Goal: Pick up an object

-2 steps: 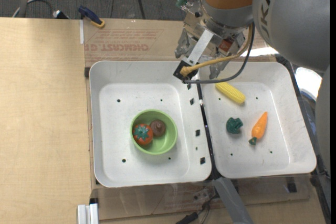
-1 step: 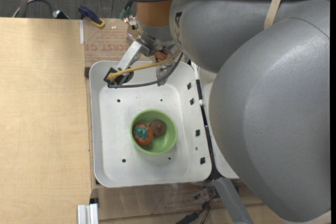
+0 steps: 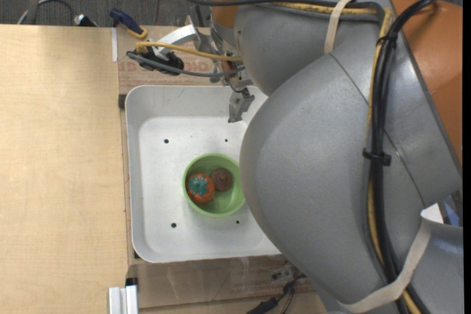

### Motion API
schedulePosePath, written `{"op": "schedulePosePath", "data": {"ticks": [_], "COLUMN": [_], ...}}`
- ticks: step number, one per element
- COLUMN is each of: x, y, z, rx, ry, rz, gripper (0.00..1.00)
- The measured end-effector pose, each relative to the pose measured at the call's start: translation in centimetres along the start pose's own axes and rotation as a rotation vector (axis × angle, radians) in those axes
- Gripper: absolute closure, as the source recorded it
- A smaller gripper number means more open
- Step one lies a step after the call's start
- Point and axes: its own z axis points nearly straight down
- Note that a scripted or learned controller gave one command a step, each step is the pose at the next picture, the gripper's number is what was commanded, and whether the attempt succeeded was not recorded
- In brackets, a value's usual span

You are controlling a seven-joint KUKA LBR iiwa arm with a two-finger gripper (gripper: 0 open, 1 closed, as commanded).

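Note:
A green bowl (image 3: 214, 185) sits in the white bin (image 3: 158, 158), right of the bin's middle. Inside it lie an orange-red ball with teal patches (image 3: 199, 187) and a small brown lump (image 3: 221, 178), touching each other. My gripper (image 3: 236, 111) hangs over the bin's far side, above and behind the bowl, well apart from both objects. Nothing shows in its grasp. The arm's large grey body hides the bin's right part.
A light wooden board (image 3: 59, 158) lies left of the bin. Yellow and black cables (image 3: 169, 55) and a blue-handled tool (image 3: 126, 22) run behind the bin's far rim. The arm (image 3: 338, 158) covers the right half of the view.

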Motion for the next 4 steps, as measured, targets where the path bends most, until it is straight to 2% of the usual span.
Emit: {"op": "schedulePosePath", "data": {"ticks": [1,2,3,4], "x": [-3.2,-1.5,-1.9,-7.4], "y": [-3.7,0.6,-4.3,5.4], "z": [-7.0,0.3,13.4,-0.6], "rx": [-0.001,-0.002,-0.002,-0.002], "ry": [0.000,-0.004,-0.003,-0.001], "rz": [0.063,-0.036,0.050,0.060], "gripper": [0.00,0.00,0.00,0.00]}}
